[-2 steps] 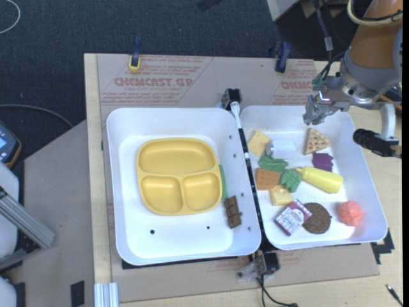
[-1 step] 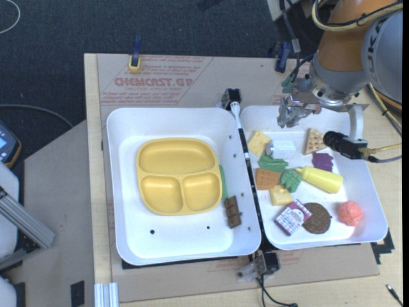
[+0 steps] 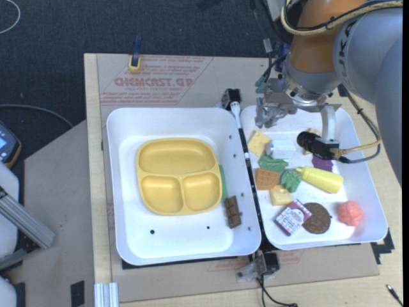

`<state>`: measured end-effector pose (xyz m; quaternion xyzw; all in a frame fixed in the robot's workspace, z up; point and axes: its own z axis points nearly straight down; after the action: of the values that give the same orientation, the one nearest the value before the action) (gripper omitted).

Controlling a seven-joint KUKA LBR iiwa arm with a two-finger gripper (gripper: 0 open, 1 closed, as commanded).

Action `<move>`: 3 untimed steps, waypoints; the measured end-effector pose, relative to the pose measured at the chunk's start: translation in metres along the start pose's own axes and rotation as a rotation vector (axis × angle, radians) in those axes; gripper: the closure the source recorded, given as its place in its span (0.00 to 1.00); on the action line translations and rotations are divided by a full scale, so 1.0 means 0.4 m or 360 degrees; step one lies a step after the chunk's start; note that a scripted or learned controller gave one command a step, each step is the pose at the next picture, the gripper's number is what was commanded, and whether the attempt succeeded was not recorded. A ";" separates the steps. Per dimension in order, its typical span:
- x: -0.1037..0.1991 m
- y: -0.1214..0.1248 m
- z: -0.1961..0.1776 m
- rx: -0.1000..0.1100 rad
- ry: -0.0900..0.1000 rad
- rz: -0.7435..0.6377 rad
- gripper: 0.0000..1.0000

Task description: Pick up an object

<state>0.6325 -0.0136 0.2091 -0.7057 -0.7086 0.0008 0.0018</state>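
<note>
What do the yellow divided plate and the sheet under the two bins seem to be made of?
Yellow divided plate: probably moulded plastic, with a smooth, slightly glossy, even colour and rounded compartment walls. Sheet: probably cardboard or paper-faced board, matte tan with red printed lettering.

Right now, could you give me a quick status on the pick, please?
Pincer above right bin's far left corner, nothing seen in it. Cheese wedge just below it. Green toy crowds the wedge.
</note>
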 end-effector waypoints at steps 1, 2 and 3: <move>0.124 -0.012 -0.001 0.0000 -0.0001 0.0001 1.00; 0.228 -0.004 -0.016 -0.0010 -0.0002 0.0000 1.00; 0.235 -0.018 -0.033 -0.0008 -0.0001 0.0004 1.00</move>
<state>0.6251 0.0805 0.2223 -0.7065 -0.7077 -0.0006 -0.0002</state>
